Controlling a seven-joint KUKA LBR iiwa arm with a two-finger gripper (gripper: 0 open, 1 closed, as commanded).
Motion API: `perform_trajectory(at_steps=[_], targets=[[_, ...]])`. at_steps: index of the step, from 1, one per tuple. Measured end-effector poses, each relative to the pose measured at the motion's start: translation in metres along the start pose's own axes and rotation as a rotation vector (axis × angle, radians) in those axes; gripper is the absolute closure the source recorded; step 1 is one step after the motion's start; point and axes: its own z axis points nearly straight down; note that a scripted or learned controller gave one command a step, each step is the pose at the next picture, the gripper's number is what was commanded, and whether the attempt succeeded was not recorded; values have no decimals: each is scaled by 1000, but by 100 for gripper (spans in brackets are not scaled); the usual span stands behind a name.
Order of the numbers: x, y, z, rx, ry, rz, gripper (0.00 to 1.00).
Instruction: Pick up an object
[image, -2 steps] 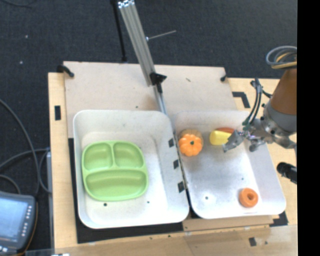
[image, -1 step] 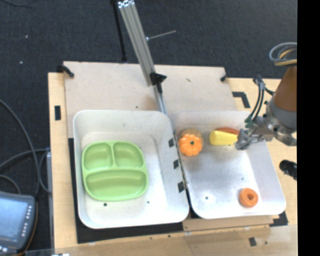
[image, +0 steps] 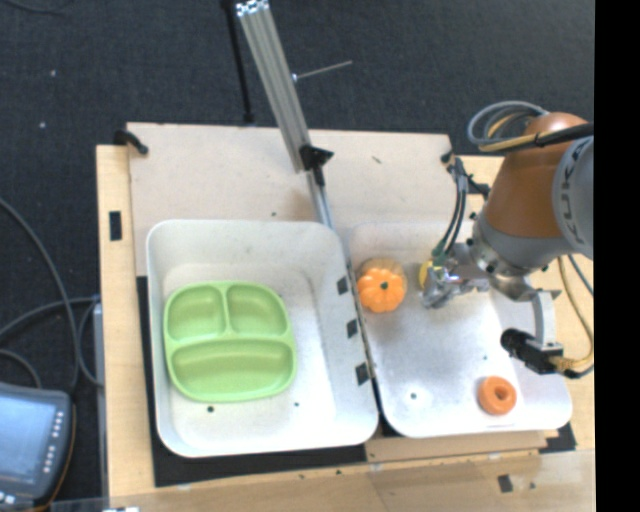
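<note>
Your gripper (image: 437, 284) hangs low over the far left part of the right bin (image: 450, 385), just right of the small orange pumpkin (image: 381, 289), and you cannot tell from this angle whether its fingers stand wide or narrow; nothing is visibly caught between them. Behind it, the grey arm (image: 530, 215) with its orange band reaches in from the right, with cables looping around the wrist. You see the left bin (image: 250, 245) lying beside the right one, their walls touching along the middle. Inside the left bin rests a green divided plate (image: 229, 339), toward its left side. You find the pumpkin against the right bin's far left corner, close to the dividing wall. Smallest, an orange ring-shaped piece (image: 497, 395) lies near the right bin's near right corner, well apart from the gripper.
</note>
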Motion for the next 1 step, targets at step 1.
perform_trajectory(at_steps=[1], targets=[[37, 11, 0, -3, -1, 1, 100]])
